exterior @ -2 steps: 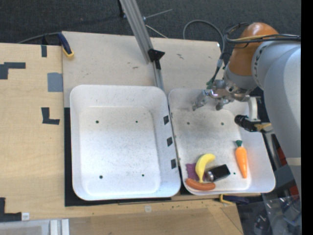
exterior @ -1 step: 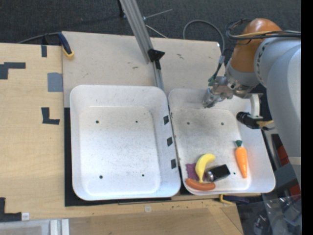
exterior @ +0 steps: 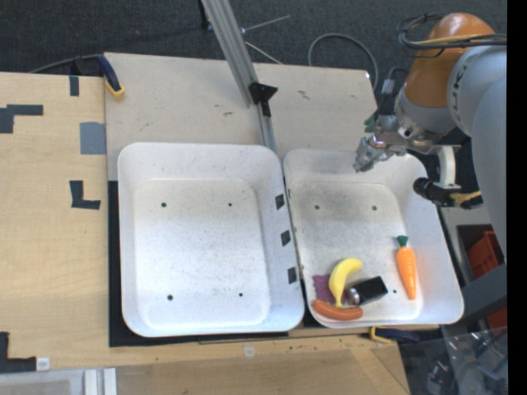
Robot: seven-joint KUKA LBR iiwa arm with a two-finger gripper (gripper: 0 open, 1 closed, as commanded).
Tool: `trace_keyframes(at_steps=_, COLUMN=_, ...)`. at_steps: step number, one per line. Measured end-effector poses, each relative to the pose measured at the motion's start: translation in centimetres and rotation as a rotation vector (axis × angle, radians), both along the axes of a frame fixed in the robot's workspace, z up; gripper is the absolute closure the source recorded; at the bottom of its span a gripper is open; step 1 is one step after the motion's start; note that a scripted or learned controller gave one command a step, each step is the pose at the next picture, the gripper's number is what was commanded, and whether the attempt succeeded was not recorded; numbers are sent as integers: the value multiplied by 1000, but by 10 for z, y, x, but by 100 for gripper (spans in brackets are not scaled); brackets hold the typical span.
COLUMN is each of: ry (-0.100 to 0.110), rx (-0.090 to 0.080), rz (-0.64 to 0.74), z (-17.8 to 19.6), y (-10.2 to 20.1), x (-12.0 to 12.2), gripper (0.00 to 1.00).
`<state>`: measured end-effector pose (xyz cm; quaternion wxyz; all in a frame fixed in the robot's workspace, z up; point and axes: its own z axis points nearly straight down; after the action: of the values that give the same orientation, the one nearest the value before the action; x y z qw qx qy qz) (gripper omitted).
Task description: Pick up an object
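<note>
Bench (exterior: 49, 220) of pale wood lies under the camera, with black and grey tape marks at 9 o'clock and dark carpet behind it at 12 o'clock; a beige board carries two shallow white bins side by side, the left bin (exterior: 136, 220) and the right bin (exterior: 346, 171); a slanted metal rail (exterior: 235, 48) comes down from 12 o'clock to the gap between them.

Objects are all gathered in the right bin at 5 o'clock; the carrot (exterior: 407, 270) lies near the right wall, long axis almost along 12 to 6 o'clock, green top toward 12; the banana (exterior: 343, 276) is curved, its length going roughly from 1 to 7 o'clock; a black block (exterior: 370, 290) touches the banana at its 4 o'clock side; a red sausage (exterior: 336, 310) lies across the front wall, pointing 3 to 9 o'clock, just under the banana; a small purple piece (exterior: 319, 285) shows beside the banana, partly hidden.

Gripper (exterior: 366, 160) is at 1 o'clock, over the far rim of the right bin, well apart from the objects; if the fingers are wide or narrow, I cannot tell.
</note>
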<state>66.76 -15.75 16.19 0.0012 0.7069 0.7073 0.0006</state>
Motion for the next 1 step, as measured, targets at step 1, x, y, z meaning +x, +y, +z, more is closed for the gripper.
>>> trace_keyframes(at_steps=1, ry=-2, rx=-1, rz=1, z=64, y=-1, x=0, gripper=100)
